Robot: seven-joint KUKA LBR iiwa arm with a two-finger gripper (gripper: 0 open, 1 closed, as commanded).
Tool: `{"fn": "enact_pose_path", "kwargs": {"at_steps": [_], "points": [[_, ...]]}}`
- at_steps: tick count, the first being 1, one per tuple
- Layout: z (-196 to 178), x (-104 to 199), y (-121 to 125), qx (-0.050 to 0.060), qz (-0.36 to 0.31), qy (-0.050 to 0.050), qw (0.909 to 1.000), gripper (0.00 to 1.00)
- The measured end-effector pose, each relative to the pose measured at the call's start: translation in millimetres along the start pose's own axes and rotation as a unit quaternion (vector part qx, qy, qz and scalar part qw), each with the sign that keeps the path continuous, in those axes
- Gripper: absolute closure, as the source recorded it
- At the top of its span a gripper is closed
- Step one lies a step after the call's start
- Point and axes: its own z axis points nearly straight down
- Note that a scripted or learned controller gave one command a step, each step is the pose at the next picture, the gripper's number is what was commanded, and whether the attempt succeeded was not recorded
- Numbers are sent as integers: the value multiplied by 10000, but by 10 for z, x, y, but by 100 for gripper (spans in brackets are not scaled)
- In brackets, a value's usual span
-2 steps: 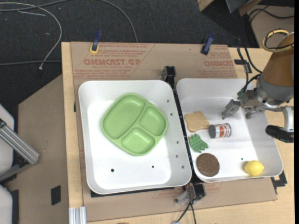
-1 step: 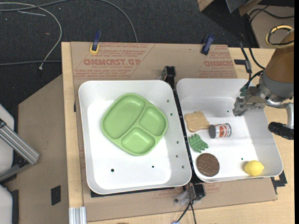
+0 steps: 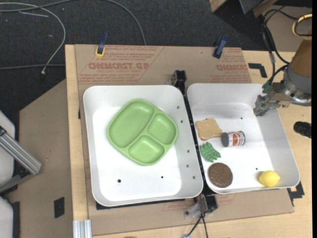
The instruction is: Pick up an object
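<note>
A: What lies in the left bin (image 3: 99, 182)?

B: A green plate (image 3: 142, 131) with three compartments, turned at an angle, sitting on the bin floor toward the upper middle. Nothing rests in any of its compartments.

A: And the right bin (image 3: 277, 138)?

B: Five small things, all in its lower left and along its bottom. A slice of toast (image 3: 208, 128) lies near the left wall. Just to its right is a small can (image 3: 234, 139) on its side, dark end facing left, red and white label on its body. Below the toast is a green leafy piece (image 3: 210, 152). Below that, close to the bottom left corner, sits a round brown patty (image 3: 220, 174). A yellow lemon (image 3: 269, 178) lies by itself near the bottom right corner, well apart from the others.

A: Where is the arm?

B: It comes in at the right edge, the orange band (image 3: 303, 58) above the grey wrist. The gripper (image 3: 265, 104) hangs over the upper right part of the right bin, near its right wall, well apart from every object.

A: Is the claw spread or pressed together?

B: I cannot tell; it is too small and blurred at the tip. Nothing is seen caught in it.

A: Anything around the bins?

B: Both sit on a cardboard sheet (image 3: 124, 63) with red print, held by two blue clamps (image 3: 102, 43) at its top edge. Cables (image 3: 59, 14) trail across the dark floor above.
</note>
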Motion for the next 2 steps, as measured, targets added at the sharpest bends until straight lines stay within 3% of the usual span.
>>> {"fn": "enact_pose_path", "kwargs": {"at_steps": [2], "points": [[-931,37,-43,-6,-4,-2,10000,100]]}}
